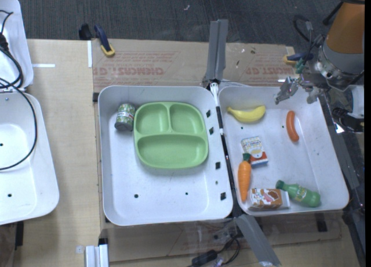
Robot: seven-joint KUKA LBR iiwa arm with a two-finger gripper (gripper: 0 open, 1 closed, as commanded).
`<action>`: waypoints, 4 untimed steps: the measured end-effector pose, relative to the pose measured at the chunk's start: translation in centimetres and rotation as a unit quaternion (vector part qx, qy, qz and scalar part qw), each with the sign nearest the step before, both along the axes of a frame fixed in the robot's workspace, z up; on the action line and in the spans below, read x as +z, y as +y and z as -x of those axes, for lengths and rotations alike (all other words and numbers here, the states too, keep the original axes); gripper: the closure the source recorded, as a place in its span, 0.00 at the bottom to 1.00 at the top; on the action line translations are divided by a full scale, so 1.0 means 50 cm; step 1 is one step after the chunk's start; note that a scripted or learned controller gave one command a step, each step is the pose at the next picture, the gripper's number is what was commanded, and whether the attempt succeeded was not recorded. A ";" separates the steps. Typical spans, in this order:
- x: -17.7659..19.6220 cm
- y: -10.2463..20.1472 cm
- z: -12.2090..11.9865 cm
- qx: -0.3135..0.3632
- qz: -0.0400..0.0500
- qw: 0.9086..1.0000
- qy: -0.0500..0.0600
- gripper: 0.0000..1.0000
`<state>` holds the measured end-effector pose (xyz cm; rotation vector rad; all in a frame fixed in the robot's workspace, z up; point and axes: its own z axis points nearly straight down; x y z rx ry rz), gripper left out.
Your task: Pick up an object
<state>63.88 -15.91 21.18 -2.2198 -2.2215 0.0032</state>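
The desk (69,57) carries two white bins. The left bin (116,196) holds one green divided plate (170,134) and, touching its left edge, one small can (124,116). The right bin (324,161) holds six items: one banana (247,113) far left, one sausage (292,126), one carrot (244,179), one green bottle (299,194), and two cartons (255,150) (269,198). The tool (288,90) hangs over the far rim, near the banana and sausage; its grip state cannot be determined.
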 end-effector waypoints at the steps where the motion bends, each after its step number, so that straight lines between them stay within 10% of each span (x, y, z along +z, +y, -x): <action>1: -0.212 -0.081 -0.040 -0.057 0.000 0.998 -0.001 0.00; 2: -0.238 -0.086 -0.001 -0.010 -0.002 1.000 -0.002 0.00; 3: -0.218 -0.088 -0.002 -0.009 0.000 1.000 -0.002 1.00; 4: -0.031 -0.046 -0.041 -0.011 0.000 1.000 -0.002 1.00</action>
